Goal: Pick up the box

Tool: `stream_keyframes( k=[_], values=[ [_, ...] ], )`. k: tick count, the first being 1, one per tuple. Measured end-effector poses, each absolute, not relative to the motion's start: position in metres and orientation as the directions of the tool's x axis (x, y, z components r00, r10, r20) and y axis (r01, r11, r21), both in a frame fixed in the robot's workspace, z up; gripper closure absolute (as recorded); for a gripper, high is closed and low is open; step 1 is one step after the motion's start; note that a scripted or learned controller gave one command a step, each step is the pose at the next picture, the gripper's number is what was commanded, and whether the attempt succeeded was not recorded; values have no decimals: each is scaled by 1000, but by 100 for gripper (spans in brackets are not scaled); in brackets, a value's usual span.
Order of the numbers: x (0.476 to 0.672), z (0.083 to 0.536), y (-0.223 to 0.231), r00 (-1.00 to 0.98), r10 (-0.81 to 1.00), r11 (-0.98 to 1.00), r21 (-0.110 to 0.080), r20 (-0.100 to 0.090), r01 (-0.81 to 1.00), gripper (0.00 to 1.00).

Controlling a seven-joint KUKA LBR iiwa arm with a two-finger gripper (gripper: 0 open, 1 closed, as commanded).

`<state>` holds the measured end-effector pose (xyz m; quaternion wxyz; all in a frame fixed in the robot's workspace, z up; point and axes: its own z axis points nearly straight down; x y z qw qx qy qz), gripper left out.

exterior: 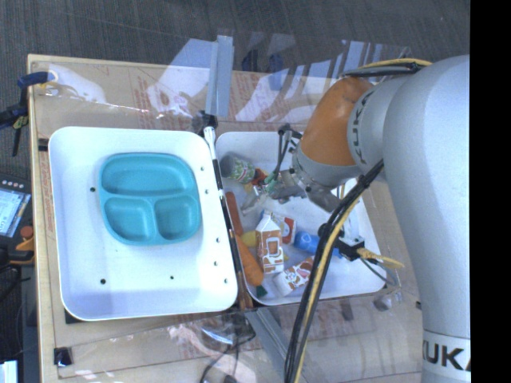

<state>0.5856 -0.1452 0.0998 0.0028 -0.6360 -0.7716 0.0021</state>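
Note:
A small white and orange carton-shaped box (pixel 271 244) stands in the right bin (pixel 239 144), near its middle. A second white and orange box (pixel 292 278) lies at the bin's front edge. My gripper (pixel 275 184) reaches down into the bin just behind the upright box, among the toys at the back. The arm's orange band and grey wrist cover most of the gripper. Nothing can be made out between the fingers.
The left bin (pixel 72 278) holds a teal divided plate (pixel 150 195). In the right bin lie an orange carrot (pixel 249 266), a brown stick (pixel 232 211), a blue piece (pixel 307 242) and a greenish toy (pixel 240 168). A black and yellow cable (pixel 319 270) hangs across that bin.

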Motion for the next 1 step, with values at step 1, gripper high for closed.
stream_keyframes(
  k=[1],
  values=[
    [631,92,-136,-222,975,222,0,-5,975,0]
  ],
)
